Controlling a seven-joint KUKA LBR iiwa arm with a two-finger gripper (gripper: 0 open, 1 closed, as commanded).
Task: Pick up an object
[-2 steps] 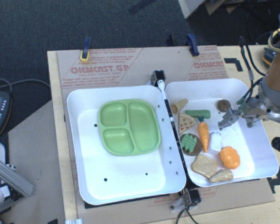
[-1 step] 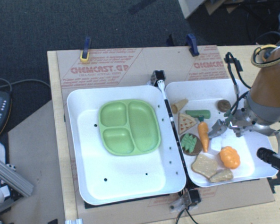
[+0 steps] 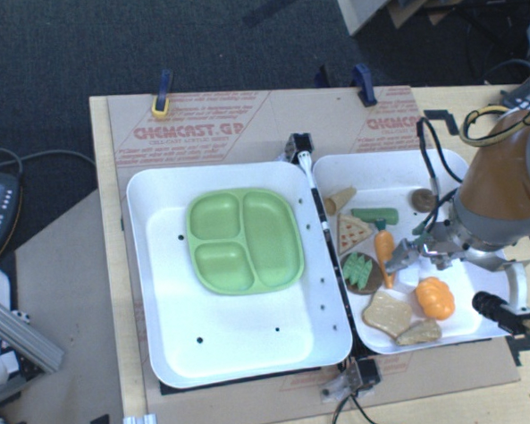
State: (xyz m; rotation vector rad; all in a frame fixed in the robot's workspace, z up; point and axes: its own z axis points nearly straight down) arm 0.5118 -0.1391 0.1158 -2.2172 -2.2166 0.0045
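I see the worktop, pale wood with a printed cardboard sheet at its far side, carrying two white bins side by side. Left bin holds one green divided plate, three compartments, flat, a bit toward the far side. Right bin holds the toy food. My arm comes in from the right, orange band above the wrist, over the right bin's right half. Jaws low in the middle of that bin, just beside the carrot; cannot tell if they are released or clenched, nothing visibly between them. Bread slice at the near side, orange pepper just right of it. Brown disc with green leaf left of the jaws. Waffle wedge beyond that, green piece beside it. Small carrot upright-ish between wedge and jaws. Brown round bit far right. Yellow clamp and blue clamp on the far edge.
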